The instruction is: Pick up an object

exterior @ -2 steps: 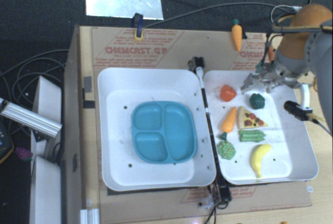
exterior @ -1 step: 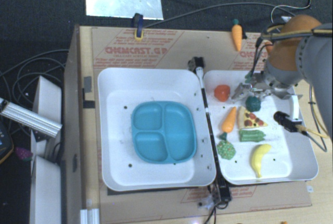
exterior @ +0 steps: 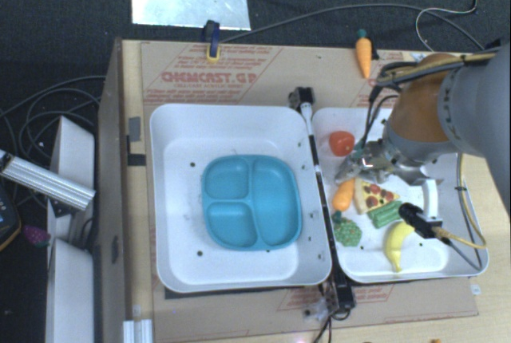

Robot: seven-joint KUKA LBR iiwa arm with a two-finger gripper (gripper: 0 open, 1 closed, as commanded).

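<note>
The right bin point(exterior: 455, 266) holds several toy foods. A red tomato point(exterior: 341, 143) lies at its far left, with an orange carrot point(exterior: 343, 195) below it. Beside the carrot are a pizza slice point(exterior: 374, 195), a green pepper-like piece point(exterior: 384, 214), a broccoli floret point(exterior: 347, 232) and a yellow banana point(exterior: 396, 244). My gripper point(exterior: 357, 163) hangs low over the bin's left part, between the tomato and the pizza slice, just above the carrot's top end. The grey wrist behind it hides part of the bin floor.
The left bin point(exterior: 180, 134) holds a blue divided plate point(exterior: 250, 202). A second toy carrot point(exterior: 364, 55) lies on the bench behind the right bin. A black clamp point(exterior: 302, 100) sits on the ridge between the bins. Cables trail along the right bin's right rim.
</note>
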